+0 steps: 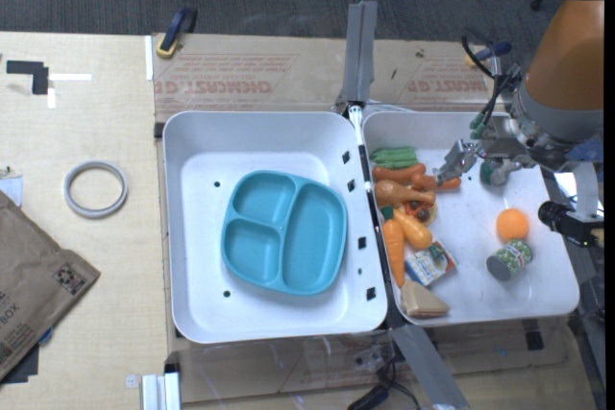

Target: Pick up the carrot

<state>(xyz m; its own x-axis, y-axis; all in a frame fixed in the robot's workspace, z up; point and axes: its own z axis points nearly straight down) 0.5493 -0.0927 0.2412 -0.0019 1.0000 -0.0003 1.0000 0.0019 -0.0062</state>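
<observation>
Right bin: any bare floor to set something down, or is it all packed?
Bare floor in the right bin lies mid-bin, between the food pile along its left wall (carrot, sandwich) and the orange and can. The bottom edge below the can is also free. It is crowded along the left wall and near the gripper.

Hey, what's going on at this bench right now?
A grey and orange robot arm reaches in from the right over the right bin, where toy food is piled along the left side. Its gripper hangs just right of a carrot near the green beans, holding nothing. Another carrot lies lower down. An orange ball and a small can sit apart. The left bin holds a blue divided plate.
</observation>
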